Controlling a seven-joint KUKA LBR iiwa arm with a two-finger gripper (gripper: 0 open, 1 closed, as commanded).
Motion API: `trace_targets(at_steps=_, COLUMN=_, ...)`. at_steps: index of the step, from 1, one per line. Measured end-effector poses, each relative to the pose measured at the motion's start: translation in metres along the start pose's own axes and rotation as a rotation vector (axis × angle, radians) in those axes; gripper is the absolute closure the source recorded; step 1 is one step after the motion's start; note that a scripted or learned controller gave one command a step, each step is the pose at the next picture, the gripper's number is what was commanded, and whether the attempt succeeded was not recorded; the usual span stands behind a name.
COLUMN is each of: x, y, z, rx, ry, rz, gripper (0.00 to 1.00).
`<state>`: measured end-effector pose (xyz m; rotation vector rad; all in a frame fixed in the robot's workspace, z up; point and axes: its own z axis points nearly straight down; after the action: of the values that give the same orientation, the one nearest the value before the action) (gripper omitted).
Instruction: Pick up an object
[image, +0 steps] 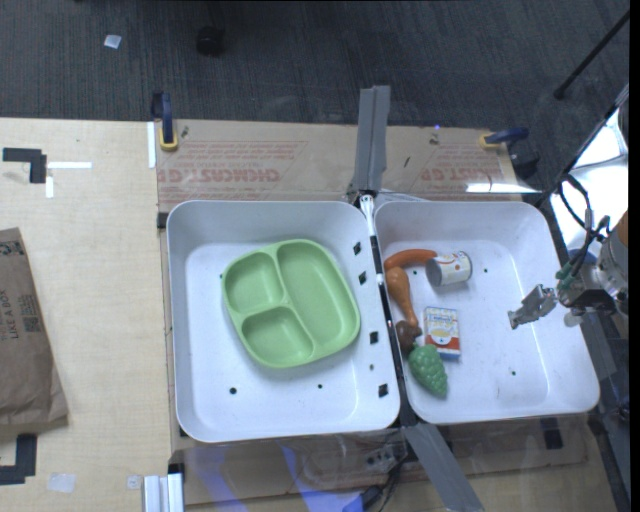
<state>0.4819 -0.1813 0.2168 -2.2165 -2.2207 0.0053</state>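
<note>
The right bin (520, 385) holds several small objects along its left side. An orange carrot-like piece (408, 258) lies next to a small silver can (449, 268). A brownish-orange curved piece (402, 298) runs down beside the bin's wall. Below the can sit a small orange-and-white box (442, 331) and a knobbly green toy (429, 369). My gripper (530, 307) hovers over the bin's right part, well to the right of the box. It is open with nothing between its fingers.
The left bin (200, 370) carries a light green divided plate (290, 301). A grey divider bar (372, 140) runs between the bins at the back. Bare white floor lies between the objects and the gripper. A brown paper bag (25, 330) rests at the far left.
</note>
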Motion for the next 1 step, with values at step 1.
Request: trace_targets(at_steps=1, x=0.0335, y=0.0656, z=0.0610, rx=-0.002, ry=0.000, rz=-0.331, gripper=0.00)
